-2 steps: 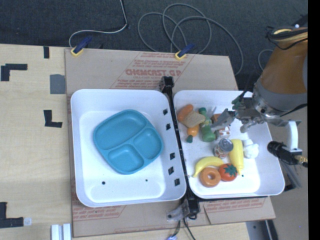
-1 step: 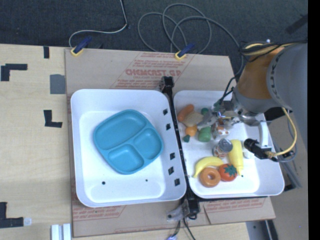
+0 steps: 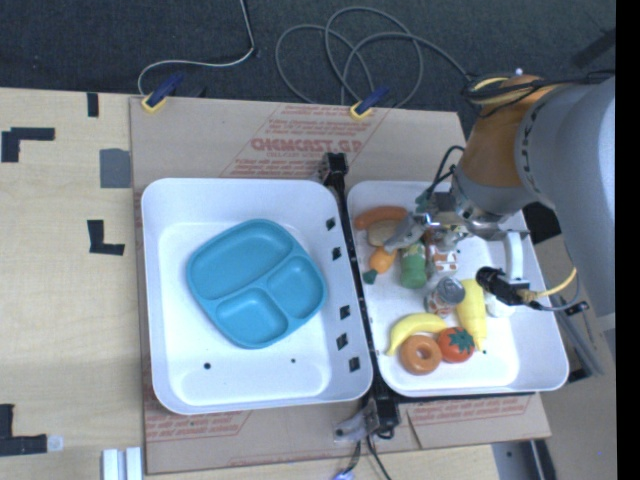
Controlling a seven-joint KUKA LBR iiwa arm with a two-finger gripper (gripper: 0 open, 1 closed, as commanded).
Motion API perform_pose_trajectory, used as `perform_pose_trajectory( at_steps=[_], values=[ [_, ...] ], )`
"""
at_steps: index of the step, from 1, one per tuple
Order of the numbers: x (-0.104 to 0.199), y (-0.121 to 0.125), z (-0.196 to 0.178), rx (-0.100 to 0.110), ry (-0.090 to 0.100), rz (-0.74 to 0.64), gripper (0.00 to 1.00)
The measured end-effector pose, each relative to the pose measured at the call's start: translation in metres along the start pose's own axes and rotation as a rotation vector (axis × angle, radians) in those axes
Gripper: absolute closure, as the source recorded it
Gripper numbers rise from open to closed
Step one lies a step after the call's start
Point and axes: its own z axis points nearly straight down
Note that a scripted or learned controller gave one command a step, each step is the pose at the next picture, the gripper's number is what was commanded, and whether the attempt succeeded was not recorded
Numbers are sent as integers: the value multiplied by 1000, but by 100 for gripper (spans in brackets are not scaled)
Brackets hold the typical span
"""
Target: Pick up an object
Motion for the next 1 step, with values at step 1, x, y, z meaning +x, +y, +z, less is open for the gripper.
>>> perform_pose_trajectory(
  at_steps=[1],
  values=[
    [2,13,4,33,-1,-4,0]
  ],
)
